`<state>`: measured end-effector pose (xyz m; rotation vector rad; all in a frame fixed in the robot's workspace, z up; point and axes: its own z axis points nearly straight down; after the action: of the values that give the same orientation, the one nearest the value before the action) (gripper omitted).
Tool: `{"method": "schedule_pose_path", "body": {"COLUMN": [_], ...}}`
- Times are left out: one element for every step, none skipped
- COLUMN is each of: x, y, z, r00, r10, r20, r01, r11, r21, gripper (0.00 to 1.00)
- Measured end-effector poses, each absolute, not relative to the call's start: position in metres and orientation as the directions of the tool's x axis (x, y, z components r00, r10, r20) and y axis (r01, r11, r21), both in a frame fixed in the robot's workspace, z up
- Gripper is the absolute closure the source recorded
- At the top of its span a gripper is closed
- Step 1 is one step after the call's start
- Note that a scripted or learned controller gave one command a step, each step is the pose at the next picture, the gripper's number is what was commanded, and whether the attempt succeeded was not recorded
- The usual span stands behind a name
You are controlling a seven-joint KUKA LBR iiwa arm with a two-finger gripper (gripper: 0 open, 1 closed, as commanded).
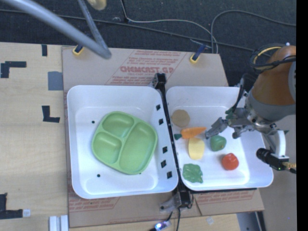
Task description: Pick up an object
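right bin (260, 179): holds six loose items. tan round piece (181, 118) near the divider, orange carrot (193, 132) just below it, yellow piece (196, 148) beneath the carrot, green leafy piece (192, 173) at the front edge, red piece (230, 161) toward the right, green pepper (217, 143) at centre. gripper (225, 129) sits low over the bin, directly above and beside the green pepper; claw spread apart, one finger (215, 127) reaching toward the carrot's tip, nothing pinched between. left bin (77, 100): contains a green divided plate (125, 142), lying flat.
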<state>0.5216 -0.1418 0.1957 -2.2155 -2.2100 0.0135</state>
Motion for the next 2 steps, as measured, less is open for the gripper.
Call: {"method": "schedule_pose_path", "body": {"x": [0.525,0.522], "y": [-0.142,-0.140], "z": [0.202,0.158], "r00": [-0.001,-0.001], "r10": [1.000,1.000], "r20": [0.001,0.000], "r01": [1.000,1.000], "r11": [0.001,0.001], "r21": [-0.002,-0.006], "gripper": [0.00,0.00]}}
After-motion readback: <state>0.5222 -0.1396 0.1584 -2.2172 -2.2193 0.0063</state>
